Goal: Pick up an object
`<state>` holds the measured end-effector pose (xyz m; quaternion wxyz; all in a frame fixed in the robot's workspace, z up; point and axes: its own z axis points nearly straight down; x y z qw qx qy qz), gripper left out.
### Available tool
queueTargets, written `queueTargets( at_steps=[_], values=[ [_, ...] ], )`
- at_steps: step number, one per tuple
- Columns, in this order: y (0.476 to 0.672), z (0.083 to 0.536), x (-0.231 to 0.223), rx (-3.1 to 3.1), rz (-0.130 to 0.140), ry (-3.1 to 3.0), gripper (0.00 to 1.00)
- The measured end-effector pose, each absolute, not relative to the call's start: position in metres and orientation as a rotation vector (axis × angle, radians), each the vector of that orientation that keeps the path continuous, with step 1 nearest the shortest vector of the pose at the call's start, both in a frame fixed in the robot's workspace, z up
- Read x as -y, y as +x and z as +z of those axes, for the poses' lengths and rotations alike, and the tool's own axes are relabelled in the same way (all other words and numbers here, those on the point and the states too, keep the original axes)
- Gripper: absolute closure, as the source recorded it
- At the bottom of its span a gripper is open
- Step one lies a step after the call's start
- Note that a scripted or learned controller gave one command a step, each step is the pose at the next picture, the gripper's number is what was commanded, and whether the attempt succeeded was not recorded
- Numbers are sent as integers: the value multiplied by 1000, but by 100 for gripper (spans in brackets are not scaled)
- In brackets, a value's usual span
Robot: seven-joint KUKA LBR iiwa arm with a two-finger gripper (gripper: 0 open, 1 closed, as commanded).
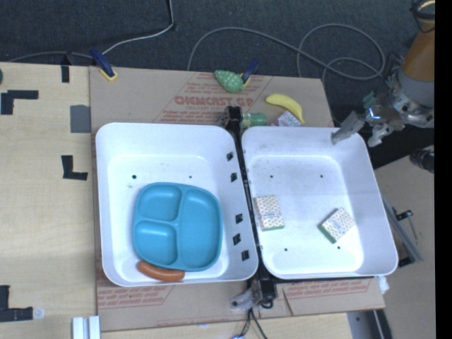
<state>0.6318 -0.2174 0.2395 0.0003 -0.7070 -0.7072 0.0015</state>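
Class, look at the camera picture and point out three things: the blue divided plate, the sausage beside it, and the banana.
blue divided plate (178,226): camera view, centre ridge.
sausage (161,272): camera view, middle of its length.
banana (285,106): camera view, middle of its curve.

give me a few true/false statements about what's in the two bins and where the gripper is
1. The blue divided plate lies in the left bin. True.
2. The orange sausage rests on top of the plate. False: it lies beside the plate's near edge.
3. The right bin holds two small patterned blocks. True.
4. The gripper is clamped on the banana. False: it is at the right bin's far right corner; the banana lies on the cardboard behind the bins.
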Motion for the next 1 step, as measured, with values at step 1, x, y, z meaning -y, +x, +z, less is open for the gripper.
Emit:
queueTargets(
  at_steps=[1],
  values=[
    [490,189,224,2219,3,-2221,0]
  ],
)
